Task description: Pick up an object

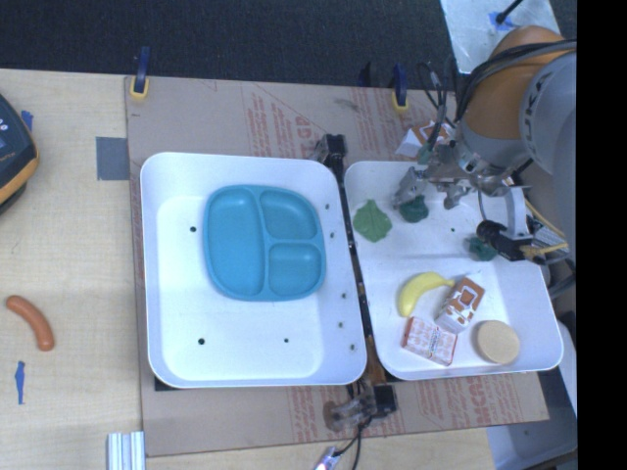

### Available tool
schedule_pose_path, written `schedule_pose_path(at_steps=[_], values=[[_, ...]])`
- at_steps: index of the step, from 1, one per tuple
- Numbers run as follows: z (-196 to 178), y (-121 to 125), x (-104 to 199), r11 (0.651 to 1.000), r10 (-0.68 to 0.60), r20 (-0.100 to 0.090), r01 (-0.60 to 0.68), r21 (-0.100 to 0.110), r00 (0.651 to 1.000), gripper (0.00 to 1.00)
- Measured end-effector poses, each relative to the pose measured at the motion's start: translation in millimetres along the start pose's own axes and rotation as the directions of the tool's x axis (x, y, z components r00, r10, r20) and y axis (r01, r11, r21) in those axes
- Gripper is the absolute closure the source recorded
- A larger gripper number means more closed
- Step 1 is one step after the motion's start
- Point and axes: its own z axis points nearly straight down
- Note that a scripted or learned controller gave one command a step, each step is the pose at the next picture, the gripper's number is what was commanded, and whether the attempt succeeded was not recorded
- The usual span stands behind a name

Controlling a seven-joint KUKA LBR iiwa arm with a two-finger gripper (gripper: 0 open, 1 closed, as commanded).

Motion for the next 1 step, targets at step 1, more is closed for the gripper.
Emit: schedule_pose_path(at_steps=[1], values=[[-10.7,0.1,-1.0,1.0,-0.001,0.0,0.001,0.001,1.0,1.0]])
